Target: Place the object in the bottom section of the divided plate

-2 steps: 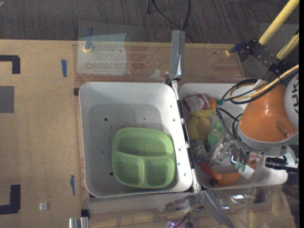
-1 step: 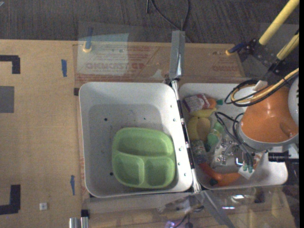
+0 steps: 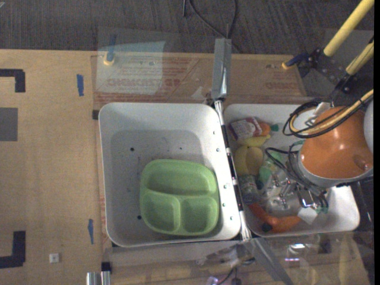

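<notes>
Plate: a green divided plate point(image 3: 179, 197) lies in the left bin point(image 3: 113, 159), toward its near right corner; one wide section is on the far side, two smaller sections on the near side.
Objects: toy foods are heaped in the right bin point(image 3: 347, 215): a yellow banana-like piece point(image 3: 248, 158), a red and white packet point(image 3: 246, 127), an orange carrot point(image 3: 279, 221) at the near edge.
Tool: the tool point(image 3: 289, 193) is lowered among the clutter of the right bin; whether it is released or clenched cannot be told.
Task's thing: judged to be in the right bin, not on the plate.
Step in hand: picking. A single item should be isolated, lifted clear of the bin wall, then carried left and lowered over a near section.
</notes>
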You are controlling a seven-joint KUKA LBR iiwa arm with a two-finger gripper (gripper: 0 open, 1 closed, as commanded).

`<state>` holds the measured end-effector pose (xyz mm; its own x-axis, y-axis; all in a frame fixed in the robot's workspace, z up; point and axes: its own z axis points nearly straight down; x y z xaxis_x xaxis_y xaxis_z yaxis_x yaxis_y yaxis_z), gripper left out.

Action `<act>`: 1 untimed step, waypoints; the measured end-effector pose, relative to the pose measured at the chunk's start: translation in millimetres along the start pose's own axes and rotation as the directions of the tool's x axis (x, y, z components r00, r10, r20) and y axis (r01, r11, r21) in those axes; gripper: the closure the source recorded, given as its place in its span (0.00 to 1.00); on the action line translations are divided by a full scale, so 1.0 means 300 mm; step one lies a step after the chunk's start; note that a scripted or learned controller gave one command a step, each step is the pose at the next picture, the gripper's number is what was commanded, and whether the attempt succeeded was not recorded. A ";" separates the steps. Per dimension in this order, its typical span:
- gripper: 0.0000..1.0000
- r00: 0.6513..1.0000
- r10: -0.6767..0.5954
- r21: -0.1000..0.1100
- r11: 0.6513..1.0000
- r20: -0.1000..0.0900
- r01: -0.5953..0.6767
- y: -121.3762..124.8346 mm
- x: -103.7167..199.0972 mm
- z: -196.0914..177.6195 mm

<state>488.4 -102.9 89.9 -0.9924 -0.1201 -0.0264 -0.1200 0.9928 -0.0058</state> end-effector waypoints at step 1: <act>1.00 0.914 -0.406 -0.010 0.914 -0.002 0.406 -0.059 -0.030 0.004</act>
<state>499.4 -119.5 89.1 -0.8582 -0.5129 -0.0194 -0.5129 0.8585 -0.0058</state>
